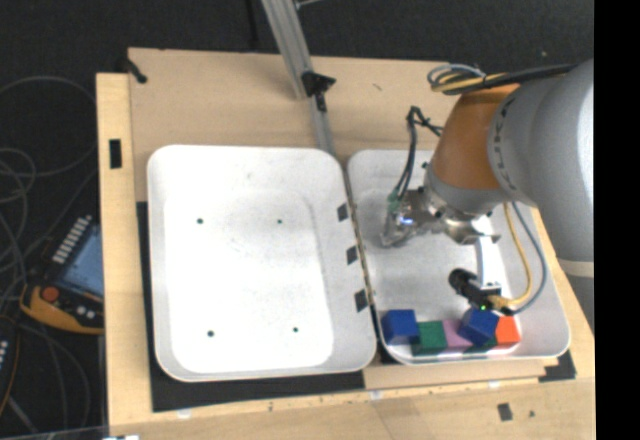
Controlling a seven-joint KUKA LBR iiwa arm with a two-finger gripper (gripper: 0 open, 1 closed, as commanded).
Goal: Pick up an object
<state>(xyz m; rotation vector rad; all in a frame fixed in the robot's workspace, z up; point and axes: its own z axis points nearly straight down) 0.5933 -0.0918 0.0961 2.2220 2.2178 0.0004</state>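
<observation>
Small coloured blocks [452, 330] crowd the right white bin's [385, 173] near edge, well nearward of the gripper [402, 226] poised over the far-left floor; its opening I cannot tell.

This looks like a robot lab. A big grey and orange robot arm [510, 153] reaches over a plain wooden bench [220, 98] with two white bins [245, 258] on it. Loose black cables [30, 178] lie on the dark floor. A hand controller with a screen [70, 273] sits beside the bench. A metal pole [285, 23] stands behind.
</observation>
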